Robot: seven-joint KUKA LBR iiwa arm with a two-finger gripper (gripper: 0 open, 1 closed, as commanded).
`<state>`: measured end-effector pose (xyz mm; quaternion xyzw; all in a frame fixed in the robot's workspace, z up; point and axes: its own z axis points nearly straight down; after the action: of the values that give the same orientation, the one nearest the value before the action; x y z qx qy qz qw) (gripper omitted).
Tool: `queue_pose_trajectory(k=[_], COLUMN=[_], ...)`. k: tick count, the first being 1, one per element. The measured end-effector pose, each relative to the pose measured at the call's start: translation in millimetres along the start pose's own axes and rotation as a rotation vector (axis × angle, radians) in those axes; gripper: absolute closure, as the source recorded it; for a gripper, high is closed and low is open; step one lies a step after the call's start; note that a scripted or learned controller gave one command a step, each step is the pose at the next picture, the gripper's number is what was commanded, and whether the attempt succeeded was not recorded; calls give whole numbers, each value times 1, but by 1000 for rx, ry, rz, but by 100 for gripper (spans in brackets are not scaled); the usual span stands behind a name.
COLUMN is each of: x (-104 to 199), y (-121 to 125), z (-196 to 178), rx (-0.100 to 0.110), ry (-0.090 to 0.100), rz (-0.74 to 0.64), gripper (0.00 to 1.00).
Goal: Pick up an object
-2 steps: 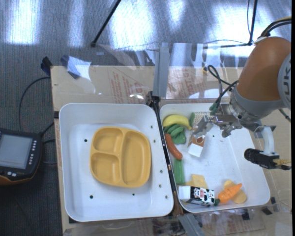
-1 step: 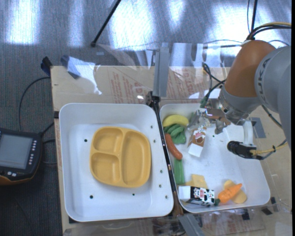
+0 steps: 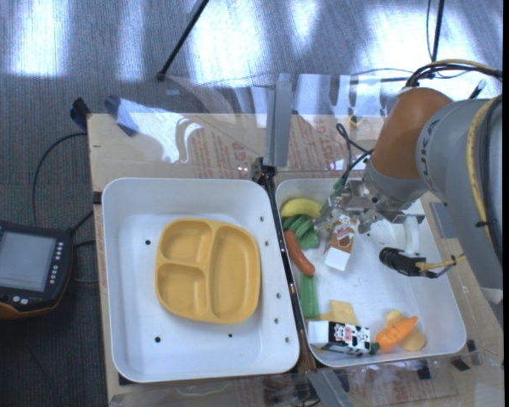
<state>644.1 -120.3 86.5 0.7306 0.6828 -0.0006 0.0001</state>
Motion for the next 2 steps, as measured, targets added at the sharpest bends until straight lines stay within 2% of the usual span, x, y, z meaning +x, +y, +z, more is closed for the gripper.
queue_pose_trajectory(k=[1,2], x=[-16,-15], y=[2,2], z=[-1,-11], rx=[0,0], ry=[2,3], rz=[0,0], gripper=[0,100])
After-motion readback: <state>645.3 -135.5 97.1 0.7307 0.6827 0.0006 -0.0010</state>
